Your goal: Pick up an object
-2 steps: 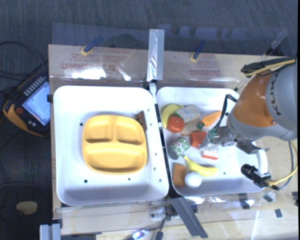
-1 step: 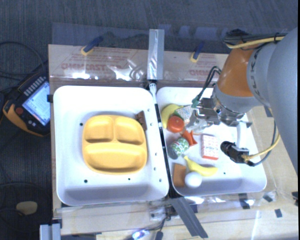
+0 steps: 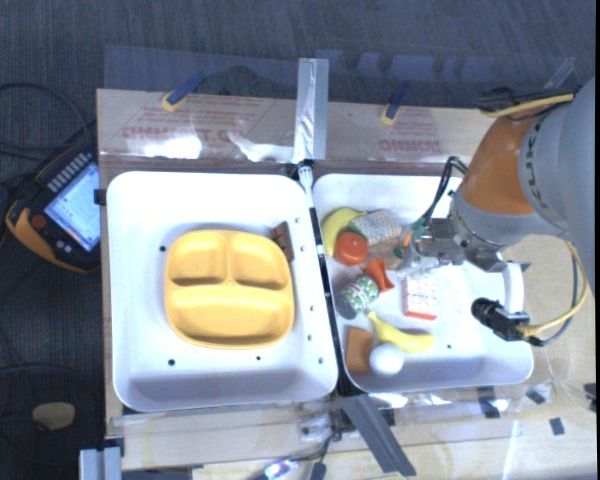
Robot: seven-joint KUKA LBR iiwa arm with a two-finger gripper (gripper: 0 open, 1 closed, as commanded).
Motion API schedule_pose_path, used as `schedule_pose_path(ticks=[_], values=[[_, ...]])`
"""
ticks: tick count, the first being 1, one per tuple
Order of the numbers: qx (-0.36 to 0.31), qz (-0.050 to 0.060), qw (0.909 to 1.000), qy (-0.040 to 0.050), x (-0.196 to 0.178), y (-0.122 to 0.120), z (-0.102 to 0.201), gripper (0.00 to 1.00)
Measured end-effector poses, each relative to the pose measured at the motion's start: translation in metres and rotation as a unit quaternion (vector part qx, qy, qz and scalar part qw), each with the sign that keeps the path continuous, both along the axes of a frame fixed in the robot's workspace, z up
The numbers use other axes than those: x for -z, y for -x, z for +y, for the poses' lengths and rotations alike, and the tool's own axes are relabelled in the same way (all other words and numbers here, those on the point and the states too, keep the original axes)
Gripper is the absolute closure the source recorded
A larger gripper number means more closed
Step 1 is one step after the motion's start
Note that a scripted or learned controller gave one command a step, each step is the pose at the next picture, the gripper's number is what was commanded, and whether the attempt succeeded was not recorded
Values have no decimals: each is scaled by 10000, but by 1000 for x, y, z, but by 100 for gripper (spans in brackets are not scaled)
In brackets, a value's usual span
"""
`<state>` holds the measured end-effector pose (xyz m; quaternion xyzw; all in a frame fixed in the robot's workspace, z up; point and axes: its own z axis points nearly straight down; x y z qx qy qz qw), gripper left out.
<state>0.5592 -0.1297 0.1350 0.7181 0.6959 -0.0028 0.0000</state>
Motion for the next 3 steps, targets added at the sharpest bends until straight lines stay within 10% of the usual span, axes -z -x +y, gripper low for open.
schedule_pose_path(ticks=[1, 2, 3], values=[[0, 0, 10000, 3, 0, 0, 0, 0], [-511, -131, 9986, 14, 41, 19, -27, 0], [-532, -107, 9985, -15, 34, 20, -24, 100]])
